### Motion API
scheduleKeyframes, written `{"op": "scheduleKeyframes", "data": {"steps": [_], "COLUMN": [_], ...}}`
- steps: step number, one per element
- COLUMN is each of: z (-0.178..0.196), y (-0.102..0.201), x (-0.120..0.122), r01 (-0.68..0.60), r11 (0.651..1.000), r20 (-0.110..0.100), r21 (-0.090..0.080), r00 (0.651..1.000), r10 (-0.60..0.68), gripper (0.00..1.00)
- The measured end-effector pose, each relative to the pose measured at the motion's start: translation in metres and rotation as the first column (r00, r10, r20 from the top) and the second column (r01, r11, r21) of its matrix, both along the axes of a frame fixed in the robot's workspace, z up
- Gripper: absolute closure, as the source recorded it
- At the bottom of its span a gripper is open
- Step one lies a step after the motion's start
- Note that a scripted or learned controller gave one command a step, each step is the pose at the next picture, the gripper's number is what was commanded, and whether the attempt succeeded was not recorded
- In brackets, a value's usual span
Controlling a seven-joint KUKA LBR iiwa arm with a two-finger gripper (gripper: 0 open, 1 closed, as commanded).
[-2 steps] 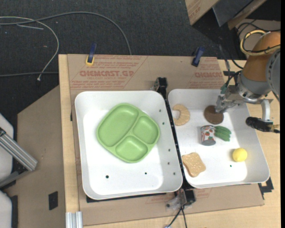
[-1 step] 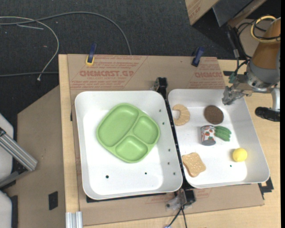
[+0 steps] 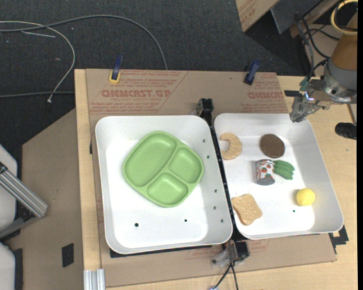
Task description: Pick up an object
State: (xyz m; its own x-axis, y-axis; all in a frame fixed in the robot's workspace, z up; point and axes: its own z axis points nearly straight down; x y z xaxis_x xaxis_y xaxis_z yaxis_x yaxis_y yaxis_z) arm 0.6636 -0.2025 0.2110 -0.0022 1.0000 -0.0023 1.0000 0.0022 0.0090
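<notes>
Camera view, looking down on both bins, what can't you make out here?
- Gripper: camera view, too small and blurred to tell how its fingers stand.
- Arm: cut off by the top and right edges.
- Small can: label too small to read.
- Green item beside the can: too small to identify.

A brown board (image 3: pixel 170 90) printed with red lettering is lying under both bins; two blue clamps, one (image 3: pixel 117 67) at its far left and one (image 3: pixel 252 71) at its far right, are gripping its far edge; black clips (image 3: pixel 205 106) are sitting between the bins at the far side; grey cables (image 3: pixel 68 34) are trailing across the dark floor (image 3: pixel 170 34) beyond; a cardboard box (image 3: pixel 252 12) is standing at the far right.
</notes>
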Motion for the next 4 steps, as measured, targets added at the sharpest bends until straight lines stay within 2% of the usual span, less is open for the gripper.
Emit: {"op": "scheduleKeyframes", "data": {"steps": [1, 3, 4], "z": [0.027, 0.027, 0.015], "y": [0.000, 0.123, 0.177], "x": [0.001, -0.016, -0.021], "r01": [0.001, -0.005, -0.004], "r11": [1.000, 1.000, 1.000], "r20": [-0.004, -0.010, -0.012], "r21": [0.001, 0.006, 0.006], "r00": [1.000, 1.000, 1.000], "r10": [-0.001, 0.005, 0.004], "gripper": [1.00, 1.00, 1.00]}}
